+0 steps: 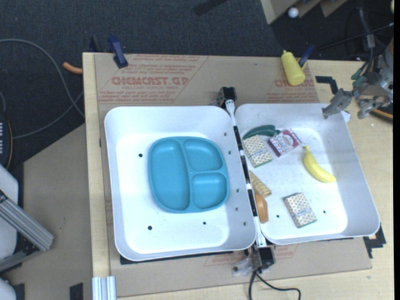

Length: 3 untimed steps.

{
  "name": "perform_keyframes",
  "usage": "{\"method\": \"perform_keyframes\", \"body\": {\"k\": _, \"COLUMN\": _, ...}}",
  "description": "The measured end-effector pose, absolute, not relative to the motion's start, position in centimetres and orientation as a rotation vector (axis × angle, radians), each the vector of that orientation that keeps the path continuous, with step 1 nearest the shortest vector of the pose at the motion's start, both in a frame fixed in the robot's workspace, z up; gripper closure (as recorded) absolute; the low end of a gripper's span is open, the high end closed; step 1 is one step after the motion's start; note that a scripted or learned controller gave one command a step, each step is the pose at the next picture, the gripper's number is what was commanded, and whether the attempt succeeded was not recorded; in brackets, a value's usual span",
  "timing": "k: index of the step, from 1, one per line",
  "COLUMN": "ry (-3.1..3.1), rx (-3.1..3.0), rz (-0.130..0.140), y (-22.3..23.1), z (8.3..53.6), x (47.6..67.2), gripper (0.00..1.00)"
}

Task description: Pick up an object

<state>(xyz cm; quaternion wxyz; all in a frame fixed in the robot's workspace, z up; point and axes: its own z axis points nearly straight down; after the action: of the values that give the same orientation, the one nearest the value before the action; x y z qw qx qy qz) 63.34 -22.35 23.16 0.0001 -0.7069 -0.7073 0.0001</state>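
The right bin holds a yellow banana, a green item, a red and white packet, two patterned packets, a cone-shaped piece and an orange piece by the left wall. My gripper hangs over the bin's far right corner, above and to the right of the banana. It is open, its two grey fingers spread with nothing between them.
In the left bin lies a blue divided plate. A yellow clamp and a blue clamp grip the board's far edge. Cables and equipment crowd the top right behind the gripper.
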Motion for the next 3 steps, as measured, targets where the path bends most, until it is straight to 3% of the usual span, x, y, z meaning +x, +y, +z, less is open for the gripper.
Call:
{"method": "perform_keyframes", "body": {"k": 1, "ry": -2.221, "rx": -2.222, "rz": 0.000, "y": -20.4, "z": 8.4, "x": 58.5, "gripper": 0.00}}
{"method": "perform_keyframes", "body": {"k": 2, "ry": -2.223, "rx": -2.224, "rz": -0.002, "y": -20.5, "z": 9.5, "x": 58.6, "gripper": 1.00}}
{"method": "perform_keyframes", "body": {"k": 3, "ry": -2.222, "rx": -2.218, "rz": -0.001, "y": -11.2, "z": 8.5, "x": 58.3, "gripper": 1.00}}
